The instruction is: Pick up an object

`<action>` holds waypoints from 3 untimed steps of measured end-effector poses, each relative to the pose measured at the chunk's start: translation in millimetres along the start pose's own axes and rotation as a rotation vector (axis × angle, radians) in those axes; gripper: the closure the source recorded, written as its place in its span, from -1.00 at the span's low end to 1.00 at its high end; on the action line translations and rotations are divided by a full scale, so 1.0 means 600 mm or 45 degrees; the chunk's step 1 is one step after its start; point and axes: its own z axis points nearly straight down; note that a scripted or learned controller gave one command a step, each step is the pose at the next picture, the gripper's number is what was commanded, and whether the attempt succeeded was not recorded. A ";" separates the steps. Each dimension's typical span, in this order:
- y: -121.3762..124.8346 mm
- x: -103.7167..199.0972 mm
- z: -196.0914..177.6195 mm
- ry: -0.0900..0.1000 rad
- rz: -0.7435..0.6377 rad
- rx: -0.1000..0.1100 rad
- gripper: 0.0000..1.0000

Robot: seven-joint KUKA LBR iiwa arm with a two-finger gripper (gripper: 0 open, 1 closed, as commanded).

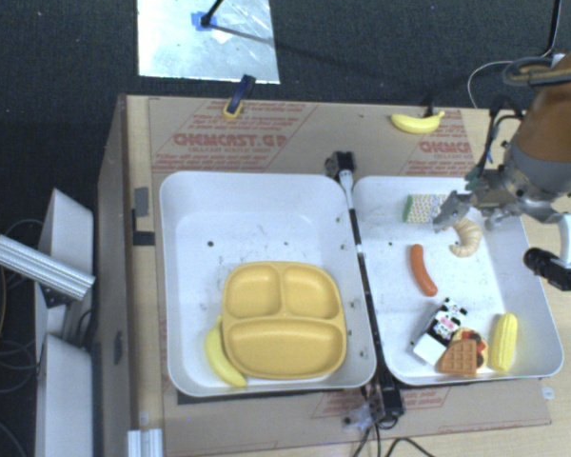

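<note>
End effector sits low over the right bin, right at the croissant near the bin's back. Can't tell from this angle whether it's apart or together, or clamped on anything. Sausage lies just left; corn and waffle at the front. Yellow tray in the left bin.

Premises present as a robotics test lab. A bench covered in printed protective sheeting carries two white bins holding toy food. A grey and orange robot arm reaches in. Loose cables run about, dark carpet covers the floor, and an aluminium rail stands alongside.
</note>
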 end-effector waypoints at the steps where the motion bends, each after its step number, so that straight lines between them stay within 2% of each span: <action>1: 0.000 0.064 0.190 0.001 -0.001 0.000 -1.00; 2: 0.001 0.063 0.172 0.001 -0.002 -0.002 1.00; 3: -0.014 0.181 0.021 0.002 -0.001 -0.003 1.00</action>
